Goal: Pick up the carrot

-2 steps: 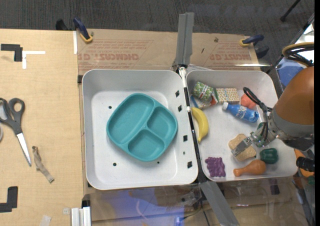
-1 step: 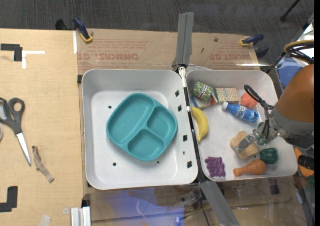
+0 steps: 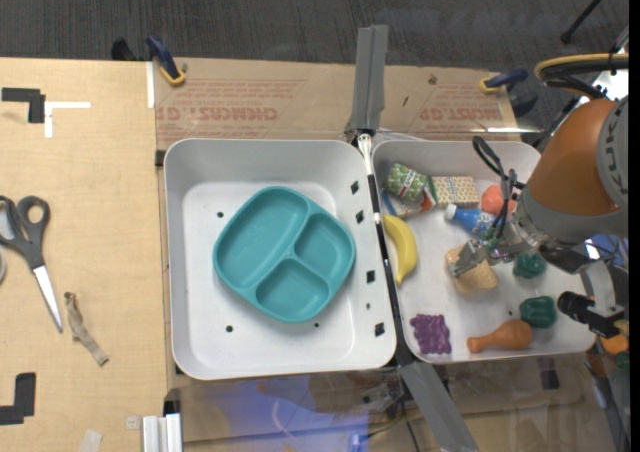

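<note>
The carrot (image 3: 503,337) is orange with a dark green top (image 3: 537,311). It lies near the front right corner of the right bin (image 3: 452,356). My gripper (image 3: 468,259) hangs low in the middle of that bin, just over a tan bread-like piece (image 3: 480,277). It is up and to the left of the carrot, well apart from it. The grey arm with its orange band (image 3: 575,170) comes in from the right.
The right bin also holds a banana (image 3: 402,245), purple grapes (image 3: 432,333), a green carton (image 3: 407,183), a small box (image 3: 452,189), a blue-white bottle (image 3: 468,215) and a green item (image 3: 528,265). A teal divided plate (image 3: 285,253) lies in the left bin. Scissors (image 3: 35,250) rest on the bench at the left.
</note>
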{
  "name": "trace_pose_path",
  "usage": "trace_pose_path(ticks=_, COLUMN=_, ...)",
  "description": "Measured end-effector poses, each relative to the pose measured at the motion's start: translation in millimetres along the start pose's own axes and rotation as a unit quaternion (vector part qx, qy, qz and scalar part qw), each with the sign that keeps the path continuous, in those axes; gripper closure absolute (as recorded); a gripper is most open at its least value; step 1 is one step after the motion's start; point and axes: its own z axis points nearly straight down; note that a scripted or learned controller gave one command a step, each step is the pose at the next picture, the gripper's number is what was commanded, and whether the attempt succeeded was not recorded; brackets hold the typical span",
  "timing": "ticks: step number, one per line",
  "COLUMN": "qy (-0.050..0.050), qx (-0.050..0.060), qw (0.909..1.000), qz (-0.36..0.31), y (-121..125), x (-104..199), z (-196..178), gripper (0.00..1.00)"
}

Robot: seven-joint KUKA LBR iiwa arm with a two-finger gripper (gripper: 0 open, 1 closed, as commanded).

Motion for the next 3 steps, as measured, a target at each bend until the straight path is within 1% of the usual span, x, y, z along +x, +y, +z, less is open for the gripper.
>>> trace_pose_path(ticks=1, qy=0.000, qx=0.000, qw=0.9753, qz=0.221, y=70, x=-14, z=18, gripper=1.00)
trace_pose_path(ticks=2, qy=-0.001, qx=0.001, qw=0.9535, qz=0.301, y=56, x=23, z=-132, gripper=1.00)
trace_pose_path(ticks=3, qy=0.000, qx=0.002, qw=0.9541, qz=0.300, y=-36, x=7, z=-155, gripper=1.00)
